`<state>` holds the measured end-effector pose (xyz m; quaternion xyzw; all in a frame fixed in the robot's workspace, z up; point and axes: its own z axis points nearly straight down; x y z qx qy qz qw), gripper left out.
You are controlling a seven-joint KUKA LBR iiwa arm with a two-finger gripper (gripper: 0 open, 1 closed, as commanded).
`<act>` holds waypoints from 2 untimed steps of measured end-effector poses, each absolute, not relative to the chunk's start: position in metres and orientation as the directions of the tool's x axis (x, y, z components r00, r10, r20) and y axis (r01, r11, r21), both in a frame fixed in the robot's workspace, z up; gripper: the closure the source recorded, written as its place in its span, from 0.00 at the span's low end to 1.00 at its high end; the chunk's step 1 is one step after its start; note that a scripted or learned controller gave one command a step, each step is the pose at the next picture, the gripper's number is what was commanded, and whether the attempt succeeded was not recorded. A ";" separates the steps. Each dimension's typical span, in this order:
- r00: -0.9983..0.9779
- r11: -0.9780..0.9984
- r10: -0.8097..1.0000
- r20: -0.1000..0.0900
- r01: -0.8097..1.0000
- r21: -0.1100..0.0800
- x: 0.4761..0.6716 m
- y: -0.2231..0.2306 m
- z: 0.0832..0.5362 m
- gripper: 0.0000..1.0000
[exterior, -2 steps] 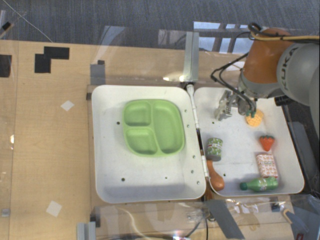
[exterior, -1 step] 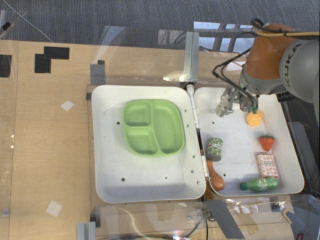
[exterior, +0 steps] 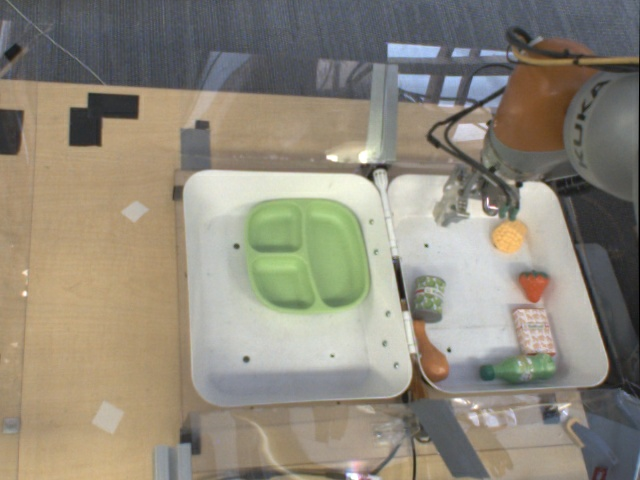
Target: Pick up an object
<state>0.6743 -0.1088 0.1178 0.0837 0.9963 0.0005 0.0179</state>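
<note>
**Jaws hanging over the back of the right bin, nothing gripped: risk notes**

The jaws (exterior: 478, 200) are hovering at the far edge of the right bin (exterior: 470, 298), pointing down. Whether they are spread or closed I cannot tell at this angle; no object is showing between them.

Candidates are lying in the right bin: a yellow pineapple toy (exterior: 509, 235) just beside the jaws, a strawberry (exterior: 534, 285), a small green can (exterior: 429, 296), a red-and-white carton (exterior: 533, 330), a green bottle (exterior: 518, 370) and an orange carrot-like piece (exterior: 431, 355) against the divider. The left bin (exterior: 215, 358) is carrying a green divided plate (exterior: 303, 254).

Risks, as judged: the pineapple is sitting to one side of the jaws, so a straight descent is likely closing on bare floor. Its bumpy round body may be rolling away on contact. The back wall is crowding the approach.
</note>
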 end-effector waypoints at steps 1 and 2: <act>-0.988 0.988 0.153 -0.012 0.153 -0.003 0.631 -0.206 0.089 1.00; -0.988 0.988 0.151 -0.013 0.151 0.003 0.656 -0.147 0.089 1.00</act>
